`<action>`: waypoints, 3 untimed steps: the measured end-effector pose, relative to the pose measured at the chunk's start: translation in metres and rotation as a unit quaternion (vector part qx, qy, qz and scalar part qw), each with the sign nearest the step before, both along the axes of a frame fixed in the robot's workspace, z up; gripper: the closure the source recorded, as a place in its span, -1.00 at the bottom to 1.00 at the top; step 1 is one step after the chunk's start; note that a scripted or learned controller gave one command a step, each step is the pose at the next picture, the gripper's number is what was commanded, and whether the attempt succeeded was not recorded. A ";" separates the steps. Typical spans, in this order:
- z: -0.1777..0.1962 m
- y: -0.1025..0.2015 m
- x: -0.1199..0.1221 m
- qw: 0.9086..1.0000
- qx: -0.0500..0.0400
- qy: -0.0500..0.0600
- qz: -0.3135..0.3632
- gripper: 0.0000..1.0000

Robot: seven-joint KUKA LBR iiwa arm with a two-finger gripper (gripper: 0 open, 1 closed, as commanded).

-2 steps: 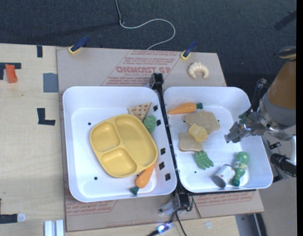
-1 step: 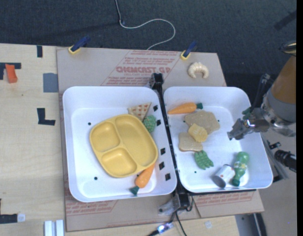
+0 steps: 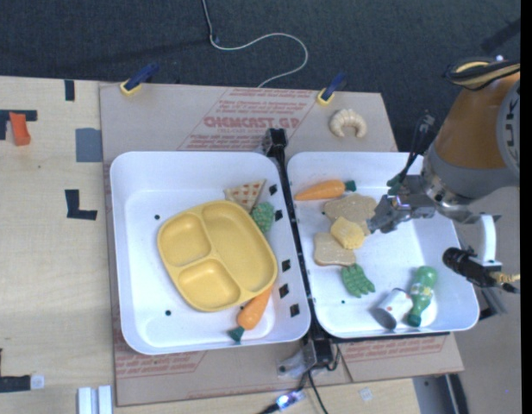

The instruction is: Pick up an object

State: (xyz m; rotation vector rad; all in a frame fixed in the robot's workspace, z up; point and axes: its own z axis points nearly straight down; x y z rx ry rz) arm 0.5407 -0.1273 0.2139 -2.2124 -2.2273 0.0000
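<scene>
While the grey arm (image 3: 472, 136) with its orange band reaches in from the right, its gripper (image 3: 383, 216) hangs low over the middle of the right bin (image 3: 455, 317), just right of a pale yellow toy food piece (image 3: 347, 233). Whether the tool is spread or pressed together cannot be told, since it shows as one dark shape at this slant, and nothing can be seen pinched in it. Just far of the yellow piece lies a tan flat piece (image 3: 348, 207), and just near of it lies a beige bread-like slice (image 3: 331, 251), the three overlapping or touching in a loose cluster. An orange carrot (image 3: 321, 190) rests at the far left of this bin, close to the divider. A small green leafy piece (image 3: 359, 280) lies near the bread slice, and a green and white toy bottle (image 3: 419, 297) sits beside a small grey and white can (image 3: 390, 307) in the near right corner. In the left bin (image 3: 128, 257) a yellow divided plate (image 3: 216, 253) lies tilted, with a waffle-patterned wedge (image 3: 247, 193) and a green piece (image 3: 264, 217) at its far right edge and a second carrot (image 3: 252, 310) at its near right edge. A pale croissant-shaped toy (image 3: 347, 123) sits on the cardboard (image 3: 240, 119) beyond the right bin.
</scene>
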 end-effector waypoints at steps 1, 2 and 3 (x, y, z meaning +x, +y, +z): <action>0.013 0.046 0.030 1.000 0.000 -0.001 0.000 1.00; 0.018 0.084 0.062 1.000 0.000 -0.001 0.000 1.00; 0.013 0.123 0.081 1.000 0.000 0.000 -0.001 1.00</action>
